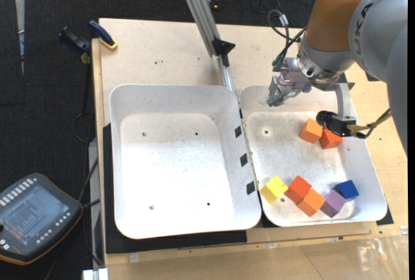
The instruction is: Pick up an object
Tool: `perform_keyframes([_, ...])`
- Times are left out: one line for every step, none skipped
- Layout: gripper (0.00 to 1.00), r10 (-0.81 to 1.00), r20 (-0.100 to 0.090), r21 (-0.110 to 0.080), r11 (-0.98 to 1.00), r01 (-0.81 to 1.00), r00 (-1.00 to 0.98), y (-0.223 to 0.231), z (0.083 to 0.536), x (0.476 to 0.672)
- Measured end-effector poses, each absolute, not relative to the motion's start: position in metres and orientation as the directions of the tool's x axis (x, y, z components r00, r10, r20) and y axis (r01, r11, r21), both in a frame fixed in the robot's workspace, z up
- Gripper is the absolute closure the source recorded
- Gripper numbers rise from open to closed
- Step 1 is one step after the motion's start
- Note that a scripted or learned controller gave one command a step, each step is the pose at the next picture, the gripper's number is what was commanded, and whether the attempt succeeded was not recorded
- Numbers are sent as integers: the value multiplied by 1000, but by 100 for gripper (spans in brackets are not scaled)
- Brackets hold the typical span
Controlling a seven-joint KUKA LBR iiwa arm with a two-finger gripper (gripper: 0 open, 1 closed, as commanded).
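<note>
the gripper point(277, 96) is hanging over the right bin's point(369, 168) far edge, too blurry to tell its state. the blocks point(305, 193) are lying apart from it, one red block point(331, 138) half hidden.

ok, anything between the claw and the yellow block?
No objects. In the camera view, bare white floor of the right bin runs from the claw down to the yellow block.

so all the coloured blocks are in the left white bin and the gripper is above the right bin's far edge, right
Not quite: the camera view shows the coloured blocks in the right white bin, not the left. The gripper is indeed above the right bin's far edge.
</note>
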State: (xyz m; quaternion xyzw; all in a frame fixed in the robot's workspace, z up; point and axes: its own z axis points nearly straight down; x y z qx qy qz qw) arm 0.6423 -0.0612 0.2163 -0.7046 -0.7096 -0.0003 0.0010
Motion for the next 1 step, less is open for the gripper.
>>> perform_keyframes([100,1000,2,-2,7,1000,-7,-19,214,620])
